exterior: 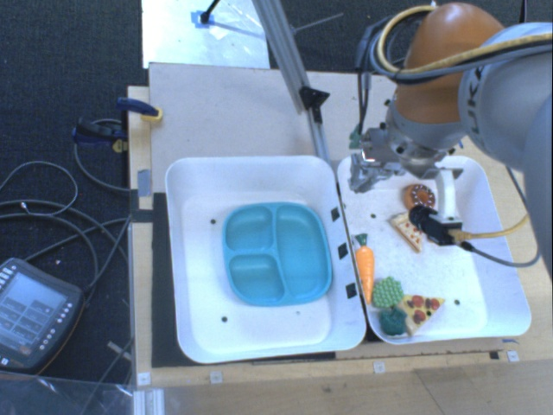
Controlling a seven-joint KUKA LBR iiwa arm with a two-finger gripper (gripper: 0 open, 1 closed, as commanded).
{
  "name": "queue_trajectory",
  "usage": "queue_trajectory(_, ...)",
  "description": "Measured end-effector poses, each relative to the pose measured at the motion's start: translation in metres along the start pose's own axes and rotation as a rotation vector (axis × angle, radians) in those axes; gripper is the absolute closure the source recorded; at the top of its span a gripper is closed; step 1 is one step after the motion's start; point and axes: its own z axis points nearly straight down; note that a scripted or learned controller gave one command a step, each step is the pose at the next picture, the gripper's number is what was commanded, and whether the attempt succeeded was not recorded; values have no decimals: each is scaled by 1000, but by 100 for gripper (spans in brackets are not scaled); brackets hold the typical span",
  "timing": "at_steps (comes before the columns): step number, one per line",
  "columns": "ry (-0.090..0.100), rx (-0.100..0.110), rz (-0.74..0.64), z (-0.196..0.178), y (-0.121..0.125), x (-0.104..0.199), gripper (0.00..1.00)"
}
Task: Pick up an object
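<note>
A blue tray (278, 254), an orange carrot (365, 268) with green top, white bins (199, 180).

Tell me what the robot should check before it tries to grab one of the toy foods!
1. Toys in reach: the carrot, doughnut, sandwich wedge, broccoli and pizza slice all lie in the right bin. Ok.
2. End effector over that bin: it sits above its upper left corner. Ok.
3. End effector above a toy: no toy lies right under it. Not ok.
4. Nothing already held: cannot tell.
5. Toys spaced apart: the broccoli touches the pizza slice, and the carrot lies by the bin's wall. Not ok.
6. Blue tray out of the way, in the left bin. Ok.
</note>
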Motion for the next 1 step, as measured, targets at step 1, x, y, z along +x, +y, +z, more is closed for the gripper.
queue_trajectory(1, 1, -1, -1, -2, -7, 62, 100)
